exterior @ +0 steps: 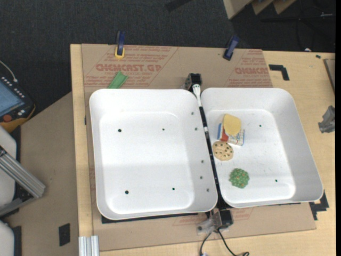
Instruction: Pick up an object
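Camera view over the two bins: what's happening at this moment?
Nothing is being handled right now. In the right white bin lie a yellow wedge-shaped piece, a small red, white and blue packet, a round chocolate-chip cookie and a green bumpy ball, all resting on its floor, none picked up yet.

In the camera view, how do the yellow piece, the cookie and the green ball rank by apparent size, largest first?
1. Yellow piece.
2-3. Cookie and green ball: they look alike in size, so I leave them unranked.
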You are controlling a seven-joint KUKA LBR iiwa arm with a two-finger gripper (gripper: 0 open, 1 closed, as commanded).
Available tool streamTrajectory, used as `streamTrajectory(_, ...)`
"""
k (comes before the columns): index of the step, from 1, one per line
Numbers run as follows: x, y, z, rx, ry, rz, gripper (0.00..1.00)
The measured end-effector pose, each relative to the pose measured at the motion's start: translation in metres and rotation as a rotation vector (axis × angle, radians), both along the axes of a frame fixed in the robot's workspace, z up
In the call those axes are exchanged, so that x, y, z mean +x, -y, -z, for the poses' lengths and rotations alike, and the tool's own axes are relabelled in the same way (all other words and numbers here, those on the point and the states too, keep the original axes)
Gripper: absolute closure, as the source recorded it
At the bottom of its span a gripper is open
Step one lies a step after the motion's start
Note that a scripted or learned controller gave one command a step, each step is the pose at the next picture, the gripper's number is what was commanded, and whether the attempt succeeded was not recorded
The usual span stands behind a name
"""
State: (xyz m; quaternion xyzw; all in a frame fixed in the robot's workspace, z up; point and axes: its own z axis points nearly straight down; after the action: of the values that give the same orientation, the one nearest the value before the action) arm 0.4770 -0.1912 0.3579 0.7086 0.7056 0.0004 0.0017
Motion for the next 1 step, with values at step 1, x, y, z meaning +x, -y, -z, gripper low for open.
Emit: streamTrajectory(1, 0.0028, -0.0826, 0.0249, 0.006, -0.007, -0.012, 1.0)
